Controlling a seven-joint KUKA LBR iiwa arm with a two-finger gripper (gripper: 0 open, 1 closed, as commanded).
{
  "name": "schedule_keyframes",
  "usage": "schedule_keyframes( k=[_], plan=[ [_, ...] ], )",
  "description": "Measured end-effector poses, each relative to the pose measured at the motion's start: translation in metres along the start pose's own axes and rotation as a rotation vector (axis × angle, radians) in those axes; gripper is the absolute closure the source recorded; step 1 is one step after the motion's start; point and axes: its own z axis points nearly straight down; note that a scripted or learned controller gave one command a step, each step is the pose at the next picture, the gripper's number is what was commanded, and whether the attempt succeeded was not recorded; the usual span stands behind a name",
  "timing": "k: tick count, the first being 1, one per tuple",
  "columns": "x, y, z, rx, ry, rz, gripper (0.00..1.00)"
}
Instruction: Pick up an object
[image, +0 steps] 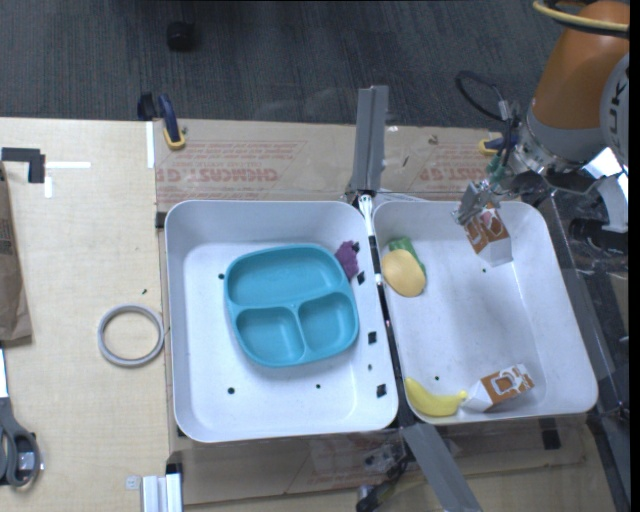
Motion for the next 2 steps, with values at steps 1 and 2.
schedule_keyframes(
  k=[1, 2],
  plan=[
    [0.013, -0.018, 0.083, 0.003, 0.002, 0.004, 1.00],
    [0.048, 0.022, 0.034, 0.002, 0.000, 0.122, 1.00]
  ],
)
